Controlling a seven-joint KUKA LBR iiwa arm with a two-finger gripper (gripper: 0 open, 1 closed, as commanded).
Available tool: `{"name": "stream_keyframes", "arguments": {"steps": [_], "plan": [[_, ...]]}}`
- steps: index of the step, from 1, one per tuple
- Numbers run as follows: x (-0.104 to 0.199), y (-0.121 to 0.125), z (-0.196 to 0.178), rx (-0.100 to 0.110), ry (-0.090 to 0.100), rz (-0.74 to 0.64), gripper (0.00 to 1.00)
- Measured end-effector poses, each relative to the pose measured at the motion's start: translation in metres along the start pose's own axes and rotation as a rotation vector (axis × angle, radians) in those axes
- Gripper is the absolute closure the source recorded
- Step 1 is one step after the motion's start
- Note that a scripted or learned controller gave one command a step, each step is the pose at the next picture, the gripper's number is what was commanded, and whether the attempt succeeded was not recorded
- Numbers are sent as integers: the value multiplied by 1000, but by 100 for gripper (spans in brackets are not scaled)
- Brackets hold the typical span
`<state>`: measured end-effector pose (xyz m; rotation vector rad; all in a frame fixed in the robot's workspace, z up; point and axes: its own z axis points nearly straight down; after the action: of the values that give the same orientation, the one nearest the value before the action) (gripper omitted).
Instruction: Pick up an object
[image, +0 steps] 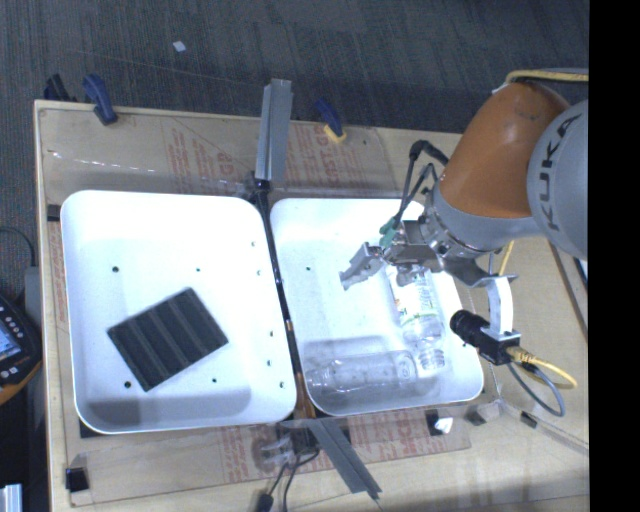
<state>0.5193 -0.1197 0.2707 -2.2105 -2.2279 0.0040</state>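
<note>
Lying at six o'clock in right white bin (300, 300), clear plastic bottles (362, 372): light, slippery, grab mid-body; gripper (375, 258) state unclear.

two clear plastic bottles are lying in my right bin (330, 235). one bottle with a label (418, 315) is lying on its side along the bin's right edge, its cap pointing toward the near right corner. the other bottle (360, 370) is lying flat along the near edge, almost touching the first.
</note>
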Motion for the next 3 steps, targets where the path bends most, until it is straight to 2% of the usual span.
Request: {"name": "stream_keyframes", "arguments": {"steps": [1,2,3], "plan": [[-70,21,58,2,0,71,0],[-85,19,56,-4,-1,206,0],[-48,11,123,1,1,406,0]]}}
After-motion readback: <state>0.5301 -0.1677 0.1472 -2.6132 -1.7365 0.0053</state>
